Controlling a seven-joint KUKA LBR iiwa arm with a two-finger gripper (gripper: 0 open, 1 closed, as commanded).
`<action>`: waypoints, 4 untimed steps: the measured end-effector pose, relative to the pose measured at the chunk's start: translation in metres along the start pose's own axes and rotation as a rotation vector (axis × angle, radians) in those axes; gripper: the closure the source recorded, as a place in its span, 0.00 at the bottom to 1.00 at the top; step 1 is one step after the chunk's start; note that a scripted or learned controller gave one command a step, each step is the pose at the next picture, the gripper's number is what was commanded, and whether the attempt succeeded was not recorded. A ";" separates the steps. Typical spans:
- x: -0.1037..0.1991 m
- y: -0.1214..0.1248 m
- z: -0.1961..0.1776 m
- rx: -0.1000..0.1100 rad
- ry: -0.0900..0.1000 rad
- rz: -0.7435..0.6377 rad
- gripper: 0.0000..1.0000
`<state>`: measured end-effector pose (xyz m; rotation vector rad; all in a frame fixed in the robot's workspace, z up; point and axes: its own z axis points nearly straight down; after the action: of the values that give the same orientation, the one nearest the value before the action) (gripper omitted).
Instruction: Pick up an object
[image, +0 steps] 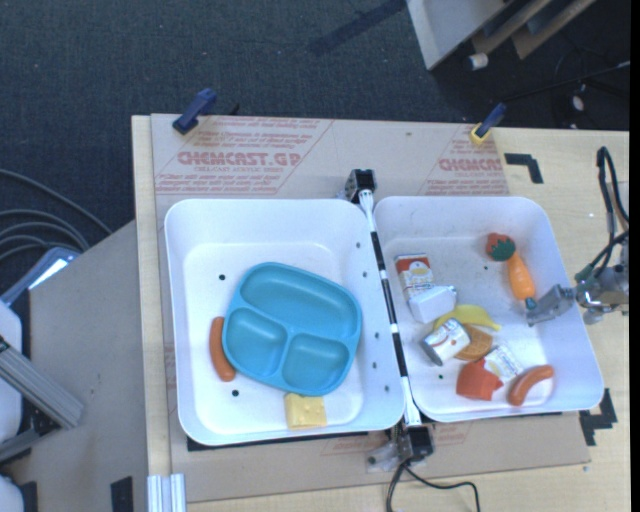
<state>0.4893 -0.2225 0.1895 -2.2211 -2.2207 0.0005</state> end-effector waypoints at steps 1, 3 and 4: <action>0.002 -0.009 0.097 0.001 0.008 -0.004 0.00; 0.031 0.039 0.095 -0.003 -0.001 -0.001 1.00; 0.114 0.096 0.105 -0.002 0.001 -0.002 1.00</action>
<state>0.5857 -0.1089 0.0844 -2.2198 -2.2230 -0.0018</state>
